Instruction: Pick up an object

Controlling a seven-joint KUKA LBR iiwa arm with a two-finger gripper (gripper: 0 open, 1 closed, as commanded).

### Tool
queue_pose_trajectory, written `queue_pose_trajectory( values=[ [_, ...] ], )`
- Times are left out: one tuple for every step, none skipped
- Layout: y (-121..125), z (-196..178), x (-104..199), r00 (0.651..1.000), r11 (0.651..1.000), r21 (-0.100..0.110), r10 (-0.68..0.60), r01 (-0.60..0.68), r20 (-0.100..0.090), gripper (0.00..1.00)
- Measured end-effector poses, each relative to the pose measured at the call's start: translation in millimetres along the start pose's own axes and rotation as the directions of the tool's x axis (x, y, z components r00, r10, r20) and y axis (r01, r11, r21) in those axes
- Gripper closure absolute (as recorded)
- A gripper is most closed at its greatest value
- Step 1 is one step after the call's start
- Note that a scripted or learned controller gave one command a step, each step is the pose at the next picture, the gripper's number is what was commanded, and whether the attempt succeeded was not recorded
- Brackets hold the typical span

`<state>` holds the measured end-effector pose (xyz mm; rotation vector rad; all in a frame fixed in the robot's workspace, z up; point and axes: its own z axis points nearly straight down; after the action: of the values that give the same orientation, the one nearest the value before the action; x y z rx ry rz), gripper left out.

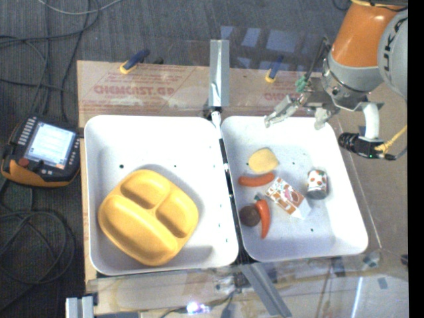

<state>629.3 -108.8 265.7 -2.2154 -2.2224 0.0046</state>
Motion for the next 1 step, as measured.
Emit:
queue_pose_trajectory(
  values=[
    [-58.0,46.4,-32.9,0.999,0.999,0.001,0.032,-0.032,0.002,0.00]
  ],
)
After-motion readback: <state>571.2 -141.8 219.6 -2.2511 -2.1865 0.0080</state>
